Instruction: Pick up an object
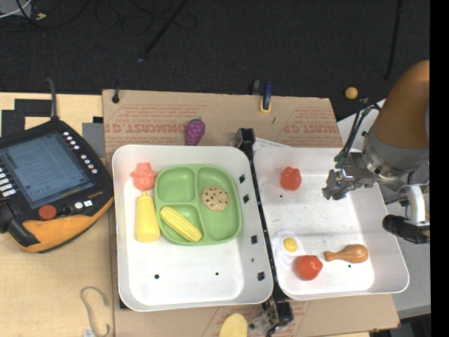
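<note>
My gripper (338,186) hangs over the right part of the right bin (393,276), and nothing shows between its fingers. A red pepper (290,179) lies to its left in that bin. Toward the bin's front are a fried egg (289,245), a red tomato (308,267) and a chicken drumstick (347,254). The left bin (182,286) holds a green divided plate (231,223) with a cookie (215,198) and a corn cob (181,224) on it. Beside the plate lie a yellow bottle (146,217) and a pink toy (143,176).
A teach pendant (49,181) rests on the bench at the far left. A purple grape toy (194,131) lies on the cardboard behind the left bin. A yellow object (233,325) sits at the front edge below the bins. Black clips join the bins along the middle.
</note>
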